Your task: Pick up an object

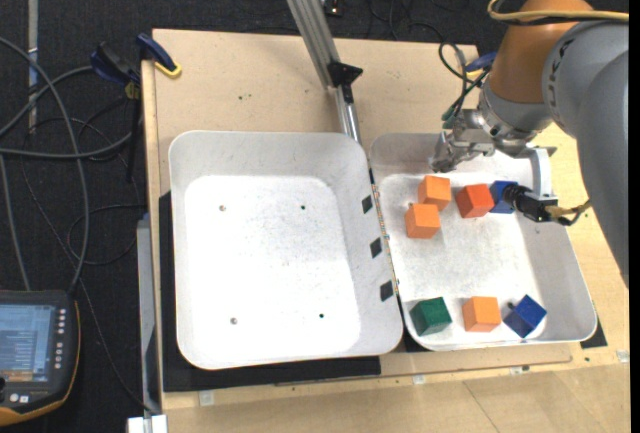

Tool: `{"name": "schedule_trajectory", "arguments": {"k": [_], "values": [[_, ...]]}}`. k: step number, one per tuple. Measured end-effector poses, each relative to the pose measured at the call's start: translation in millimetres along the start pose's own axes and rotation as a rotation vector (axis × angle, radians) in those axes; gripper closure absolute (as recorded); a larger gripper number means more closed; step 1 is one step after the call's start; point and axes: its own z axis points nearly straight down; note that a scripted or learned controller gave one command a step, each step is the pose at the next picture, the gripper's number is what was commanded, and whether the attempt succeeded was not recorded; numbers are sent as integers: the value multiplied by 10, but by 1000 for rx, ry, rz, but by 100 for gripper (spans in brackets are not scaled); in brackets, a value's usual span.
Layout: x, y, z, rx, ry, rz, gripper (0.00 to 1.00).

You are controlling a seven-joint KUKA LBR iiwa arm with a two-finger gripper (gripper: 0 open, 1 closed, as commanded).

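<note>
the grey arm's metal tool hovers at the far rim of the shallow white right bin; whether it is spread or pressed together i cannot tell. just beside it, inside that bin, sits an orange cube.

No legible text — none anywhere.
</note>
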Motion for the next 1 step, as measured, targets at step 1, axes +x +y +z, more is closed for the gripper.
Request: {"name": "schedule_trajectory", "arguments": {"k": [1], "values": [[92,36,-487,16,1,1,100]]}}
